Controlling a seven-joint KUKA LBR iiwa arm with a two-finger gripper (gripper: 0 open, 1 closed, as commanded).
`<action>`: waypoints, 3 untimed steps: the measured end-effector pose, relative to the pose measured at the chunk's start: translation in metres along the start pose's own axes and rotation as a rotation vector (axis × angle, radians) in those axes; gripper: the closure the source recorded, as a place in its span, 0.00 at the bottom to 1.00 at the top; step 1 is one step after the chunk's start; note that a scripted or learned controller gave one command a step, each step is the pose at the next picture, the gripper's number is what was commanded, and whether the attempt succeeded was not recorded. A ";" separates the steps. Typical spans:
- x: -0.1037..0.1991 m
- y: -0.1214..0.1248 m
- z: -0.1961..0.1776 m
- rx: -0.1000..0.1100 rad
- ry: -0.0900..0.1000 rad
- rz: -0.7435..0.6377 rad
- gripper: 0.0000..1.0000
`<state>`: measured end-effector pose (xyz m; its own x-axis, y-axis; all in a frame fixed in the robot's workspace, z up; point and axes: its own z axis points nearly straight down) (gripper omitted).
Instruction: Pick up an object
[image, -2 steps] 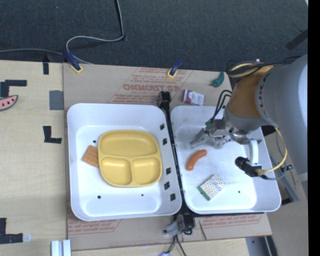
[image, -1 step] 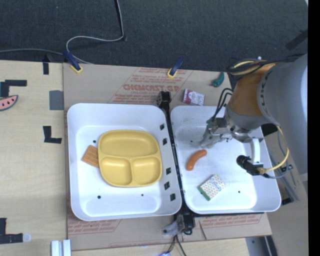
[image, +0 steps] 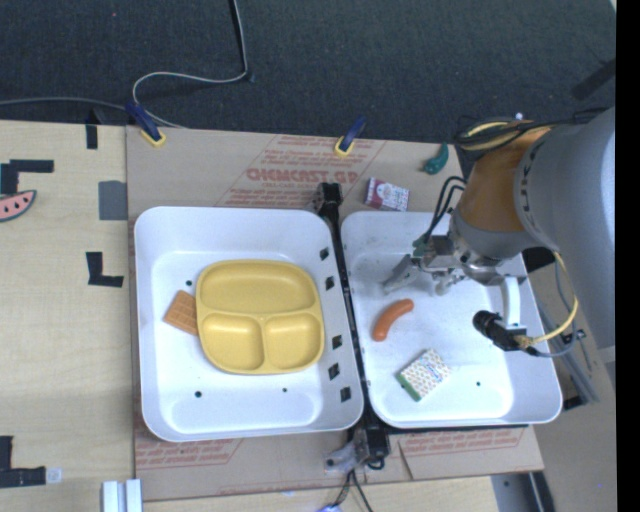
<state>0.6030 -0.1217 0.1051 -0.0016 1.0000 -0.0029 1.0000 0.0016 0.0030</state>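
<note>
— Right bin: what's in there?
— Orange sausage-shaped piece near the left wall, lying at a slant. Small printed packet lower down, well apart from the sausage.
— And the arm?
— Reaching in from the right, orange band above the wrist. Jaws low over the upper part of the right bin, spread wide, one finger pointing left toward the divider. Nothing between them.
— Close to the sausage?
— Just above it, apart, not touching.
— Left bin?
— Yellow three-compartment tray in the middle. Tan waffle-like piece tucked against the tray's left edge.
— Outside the bins?
— Small red-and-white packet on the cardboard behind the right bin. Cardboard lying on the desk.
</note>
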 end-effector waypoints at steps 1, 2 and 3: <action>-0.001 -0.050 0.018 -0.001 0.002 0.001 0.00; -0.002 -0.050 0.009 -0.001 0.000 0.002 1.00; 0.074 -0.081 -0.107 0.002 0.003 -0.001 1.00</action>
